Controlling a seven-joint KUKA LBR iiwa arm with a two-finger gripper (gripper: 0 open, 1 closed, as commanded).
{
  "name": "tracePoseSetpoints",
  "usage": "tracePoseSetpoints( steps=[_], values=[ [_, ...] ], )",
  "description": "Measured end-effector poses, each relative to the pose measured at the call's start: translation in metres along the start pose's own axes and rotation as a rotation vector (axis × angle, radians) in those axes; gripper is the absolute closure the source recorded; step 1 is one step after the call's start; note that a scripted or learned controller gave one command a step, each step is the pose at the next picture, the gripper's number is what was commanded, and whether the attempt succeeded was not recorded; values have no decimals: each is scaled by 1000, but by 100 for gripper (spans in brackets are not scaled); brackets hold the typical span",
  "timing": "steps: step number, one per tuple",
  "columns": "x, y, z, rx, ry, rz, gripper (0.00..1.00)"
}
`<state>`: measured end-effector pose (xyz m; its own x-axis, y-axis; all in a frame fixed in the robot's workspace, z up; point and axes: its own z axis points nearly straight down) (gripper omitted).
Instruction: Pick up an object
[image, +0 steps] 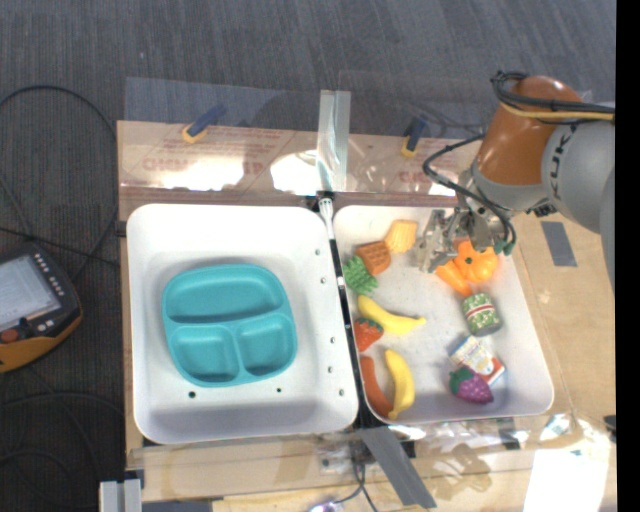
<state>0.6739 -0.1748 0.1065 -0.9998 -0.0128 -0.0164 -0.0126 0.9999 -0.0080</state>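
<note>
My gripper (443, 243) is low in the far part of the right bin (525, 330), reaching in from the right. It sits just left of an orange toy pepper (472, 268) and touches or nearly touches it. Nothing is visibly held. Around it lie toy foods: a yellow-orange piece (401, 236), a brown waffle-like piece (375, 257), a green piece (357, 273), two bananas (393, 319) (400, 381), a green can (482, 313), a white packet (473, 353) and purple grapes (470, 388).
The left bin (150, 250) holds a teal divided tray (230, 322). A red piece (367, 335) and an orange carrot-like piece (371, 380) lie against the right bin's left wall. A clear upright divider (333, 140) stands behind the bins. A handheld pendant (30, 300) lies at far left.
</note>
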Motion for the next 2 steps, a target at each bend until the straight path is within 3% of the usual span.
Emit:
tracePoseSetpoints(
  steps=[1,2],
  values=[
    [1,45,14,-4,1,76,100],
    [9,98,-108,-6,10,17,100]
  ],
)
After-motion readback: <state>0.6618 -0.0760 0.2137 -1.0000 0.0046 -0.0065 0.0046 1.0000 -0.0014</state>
